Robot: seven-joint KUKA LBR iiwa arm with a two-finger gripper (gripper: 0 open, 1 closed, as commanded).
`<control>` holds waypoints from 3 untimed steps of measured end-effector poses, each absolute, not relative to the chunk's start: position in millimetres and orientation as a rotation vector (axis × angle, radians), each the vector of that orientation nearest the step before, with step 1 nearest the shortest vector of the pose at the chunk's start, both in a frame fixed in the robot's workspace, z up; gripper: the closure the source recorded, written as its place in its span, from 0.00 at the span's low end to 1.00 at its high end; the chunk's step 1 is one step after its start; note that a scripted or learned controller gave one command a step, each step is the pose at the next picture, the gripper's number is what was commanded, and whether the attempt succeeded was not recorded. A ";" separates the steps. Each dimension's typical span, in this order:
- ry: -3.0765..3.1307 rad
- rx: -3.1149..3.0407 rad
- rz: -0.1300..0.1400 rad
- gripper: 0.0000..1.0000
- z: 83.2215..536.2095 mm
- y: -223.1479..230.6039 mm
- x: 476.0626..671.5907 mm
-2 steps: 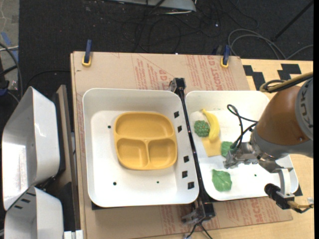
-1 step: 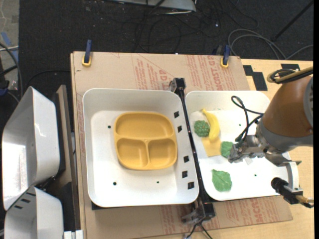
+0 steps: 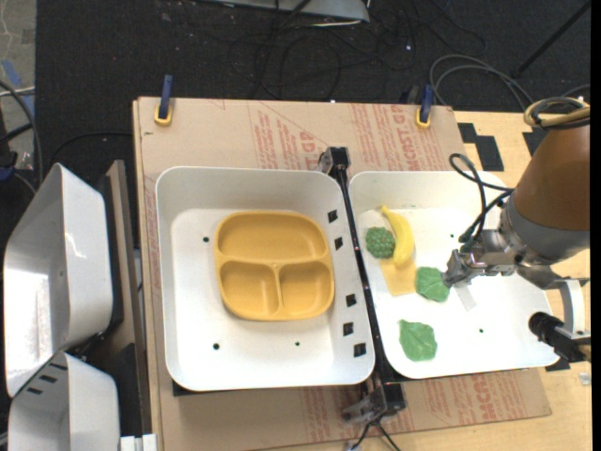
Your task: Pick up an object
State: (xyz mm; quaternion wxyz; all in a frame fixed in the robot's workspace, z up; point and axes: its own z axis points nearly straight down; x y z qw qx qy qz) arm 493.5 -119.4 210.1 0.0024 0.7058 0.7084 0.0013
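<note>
The closest pickable thing is a green leafy piece (image 3: 432, 284) lying flat in the right bin (image 3: 507, 357), about mid-floor. The tool (image 3: 460, 271) sits right at that piece's right edge, low over the bin floor, though I honestly can't tell if it's apart or together, or touching the green piece at all, since the wrist blocks the view.

Just left of that piece there's a pale yellow flat slice (image 3: 402, 278), with a banana (image 3: 401, 237) lying across its top end and a broccoli floret (image 3: 379, 242) touching the banana's left side. Another green leafy piece (image 3: 418, 340) sits nearer the front wall, apart from the others.

The left bin (image 3: 188, 346) holds a yellow three-compartment tray (image 3: 275, 264) roughly in the middle. Both bins sit side by side on a cardboard-covered counter (image 3: 282, 125), and the grey arm (image 3: 556, 200) comes in from the right.
</note>
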 end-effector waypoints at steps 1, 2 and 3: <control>2.224 2.215 0.002 1.00 230.6 -119.3 494.6; 2.230 2.211 0.004 1.00 239.7 -64.5 516.4; 2.230 2.211 0.004 1.00 248.0 -16.8 535.8</control>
